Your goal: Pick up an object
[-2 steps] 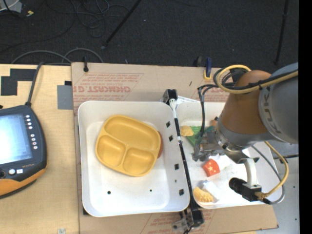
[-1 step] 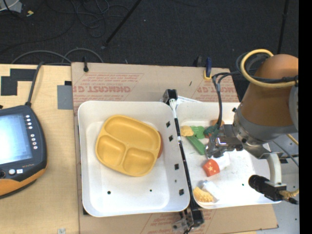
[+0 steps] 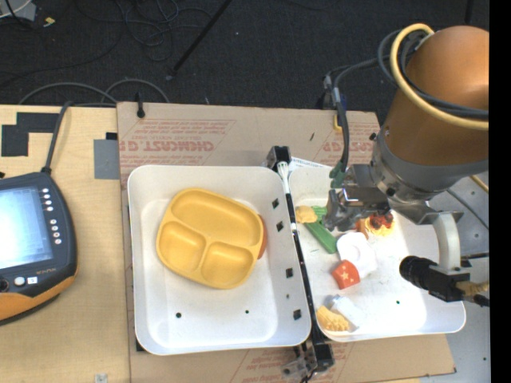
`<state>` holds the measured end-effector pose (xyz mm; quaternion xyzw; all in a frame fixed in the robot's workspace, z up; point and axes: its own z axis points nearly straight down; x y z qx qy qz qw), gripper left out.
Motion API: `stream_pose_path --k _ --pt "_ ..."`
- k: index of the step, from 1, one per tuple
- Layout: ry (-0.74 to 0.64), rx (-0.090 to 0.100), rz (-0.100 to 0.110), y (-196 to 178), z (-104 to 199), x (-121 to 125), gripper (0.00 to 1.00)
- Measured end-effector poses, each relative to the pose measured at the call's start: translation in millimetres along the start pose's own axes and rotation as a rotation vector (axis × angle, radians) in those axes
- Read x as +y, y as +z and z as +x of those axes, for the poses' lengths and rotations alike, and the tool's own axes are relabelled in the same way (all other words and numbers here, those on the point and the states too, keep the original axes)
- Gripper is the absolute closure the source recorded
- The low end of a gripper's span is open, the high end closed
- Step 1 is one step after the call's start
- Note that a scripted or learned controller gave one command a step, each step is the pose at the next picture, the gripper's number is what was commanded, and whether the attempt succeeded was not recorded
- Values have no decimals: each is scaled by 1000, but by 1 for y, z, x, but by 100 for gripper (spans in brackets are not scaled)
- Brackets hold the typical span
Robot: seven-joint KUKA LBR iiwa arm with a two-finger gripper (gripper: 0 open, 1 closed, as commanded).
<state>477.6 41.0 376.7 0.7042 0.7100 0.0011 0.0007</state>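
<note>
Noted a cardboard sheet point(image 3: 207, 134) covering the bench under two white bins set side by side. Noted a grey arm point(image 3: 435, 94) with an orange band, reaching in from the right and hanging over the right-hand bin point(image 3: 415, 313). Logged in the left-hand bin point(image 3: 160, 325) a yellow divided plate point(image 3: 209, 238), lying flat, with an orange-red edge showing from under its right side. Recorded a handheld controller point(image 3: 28, 238) with a screen, well apart to the left of the bins. Located the gripper point(image 3: 345, 214) low in the back-left part of the right-hand bin, directly over a green piece point(image 3: 322, 236). Cannot tell whether clenched, released or grasping. Counted the remaining loose items, all in the right-hand bin:
- a white cup point(image 3: 355, 250) just in front of the gripper
- a red piece point(image 3: 346, 274) touching the cup's front
- an orange-and-red toy point(image 3: 378, 224) just right of the gripper
- a small yellow piece point(image 3: 306, 213) beside the green piece, near the divider
- a yellow item point(image 3: 335, 319) in the front-left corner
</note>
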Motion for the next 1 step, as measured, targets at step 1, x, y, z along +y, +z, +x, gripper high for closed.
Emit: stream_pose_path --k 1 --pt "1 0 1 -81 54 1 100"
